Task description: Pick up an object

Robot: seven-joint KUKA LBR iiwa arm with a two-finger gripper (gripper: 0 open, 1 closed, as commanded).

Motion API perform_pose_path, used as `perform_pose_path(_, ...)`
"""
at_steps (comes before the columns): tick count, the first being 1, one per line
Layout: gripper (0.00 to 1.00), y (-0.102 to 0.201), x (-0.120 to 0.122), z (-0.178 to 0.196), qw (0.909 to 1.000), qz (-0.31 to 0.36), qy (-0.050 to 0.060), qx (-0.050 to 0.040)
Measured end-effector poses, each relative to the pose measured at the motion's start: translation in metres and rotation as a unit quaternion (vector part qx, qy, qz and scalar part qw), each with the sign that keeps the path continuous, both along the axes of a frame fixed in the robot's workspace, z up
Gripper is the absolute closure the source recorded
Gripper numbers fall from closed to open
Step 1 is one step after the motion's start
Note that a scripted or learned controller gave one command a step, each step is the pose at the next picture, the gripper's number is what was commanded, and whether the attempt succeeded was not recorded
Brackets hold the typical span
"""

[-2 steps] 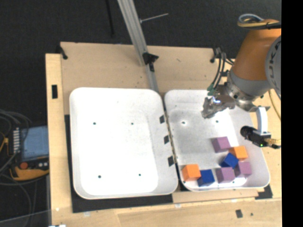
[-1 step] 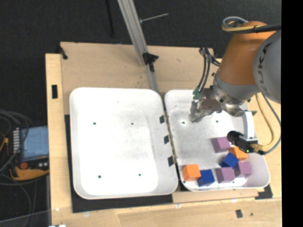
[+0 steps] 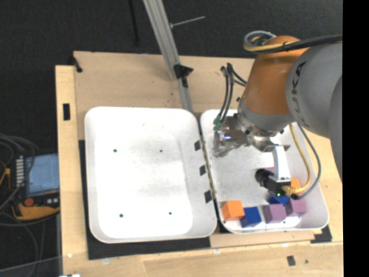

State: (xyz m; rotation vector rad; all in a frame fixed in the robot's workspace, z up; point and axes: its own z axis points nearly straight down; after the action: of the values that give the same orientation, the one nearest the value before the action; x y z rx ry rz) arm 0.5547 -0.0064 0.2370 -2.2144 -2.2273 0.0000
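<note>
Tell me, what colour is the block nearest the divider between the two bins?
Orange. The block shows best in the camera view, in the right bin's near corner.

An orange block (image 3: 233,210), blue block (image 3: 251,216) and purple blocks (image 3: 276,213) line the right bin's (image 3: 242,166) near edge.

A wooden bench (image 3: 115,79) sits on dark floor (image 3: 52,16). A metal pole (image 3: 164,36) slants toward 12 o'clock. At 9 o'clock, a blue-screened pendant (image 3: 37,180) lies among cables (image 3: 11,149).
</note>
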Motion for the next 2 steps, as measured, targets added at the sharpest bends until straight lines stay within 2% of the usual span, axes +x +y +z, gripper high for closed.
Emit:
perform_pose_path(1,1.0,0.039,-0.019,0.001,1.0,0.0,0.0,0.0003)
perform_pose_path(2,1.0,0.092,-0.036,-0.009,1.0,0.001,0.001,0.0005)
